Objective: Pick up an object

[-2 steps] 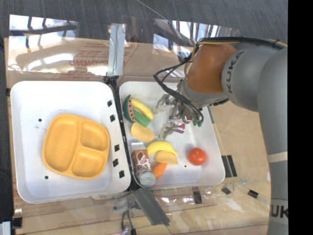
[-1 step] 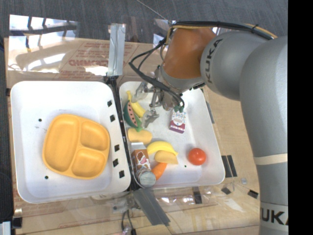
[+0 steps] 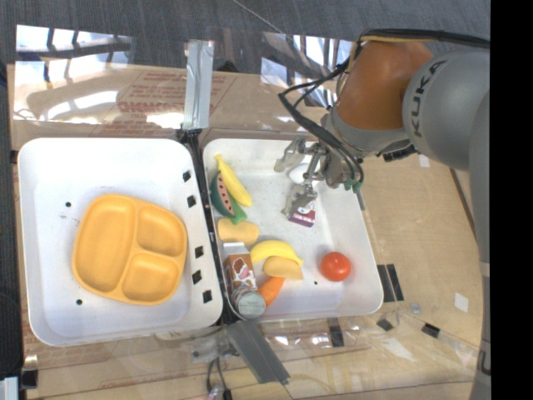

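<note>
Yellow: 1 tray point(image 3: 129, 247); 2 bananas point(image 3: 275, 249) (1 tomato point(image 3: 336, 266)).

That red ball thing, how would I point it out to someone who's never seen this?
Find the right-hand white bin, under the grey arm. Go to its near right corner: the red tomato sits there alone, round and red, apart from the yellow fruit clustered left.
</note>
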Action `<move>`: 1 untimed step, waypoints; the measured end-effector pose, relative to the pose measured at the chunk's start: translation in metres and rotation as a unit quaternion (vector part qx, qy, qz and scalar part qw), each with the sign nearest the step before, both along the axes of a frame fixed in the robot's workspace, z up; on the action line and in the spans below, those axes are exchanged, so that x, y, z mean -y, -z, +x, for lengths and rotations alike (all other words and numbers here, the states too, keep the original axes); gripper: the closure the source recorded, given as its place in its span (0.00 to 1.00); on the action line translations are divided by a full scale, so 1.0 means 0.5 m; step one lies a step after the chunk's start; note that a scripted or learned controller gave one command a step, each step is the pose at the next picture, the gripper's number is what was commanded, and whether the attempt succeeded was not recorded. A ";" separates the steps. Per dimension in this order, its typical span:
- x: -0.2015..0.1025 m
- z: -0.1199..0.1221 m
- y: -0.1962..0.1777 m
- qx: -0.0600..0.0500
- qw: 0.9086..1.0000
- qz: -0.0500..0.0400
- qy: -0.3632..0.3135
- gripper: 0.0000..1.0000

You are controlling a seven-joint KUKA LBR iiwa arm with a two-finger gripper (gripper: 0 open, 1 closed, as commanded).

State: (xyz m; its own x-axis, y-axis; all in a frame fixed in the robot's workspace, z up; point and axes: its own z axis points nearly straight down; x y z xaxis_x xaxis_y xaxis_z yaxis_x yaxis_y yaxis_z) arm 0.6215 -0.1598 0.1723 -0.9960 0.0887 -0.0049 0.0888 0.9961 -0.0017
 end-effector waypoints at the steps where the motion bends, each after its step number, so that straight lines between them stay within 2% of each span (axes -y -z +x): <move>1: 0.102 -0.045 0.163 -0.003 0.999 0.001 -0.041 0.00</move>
State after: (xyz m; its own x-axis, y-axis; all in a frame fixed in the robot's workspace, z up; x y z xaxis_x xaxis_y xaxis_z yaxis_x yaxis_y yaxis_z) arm 0.5992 -0.2108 0.0905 -1.0000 0.0071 0.0017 0.0071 1.0000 -0.0001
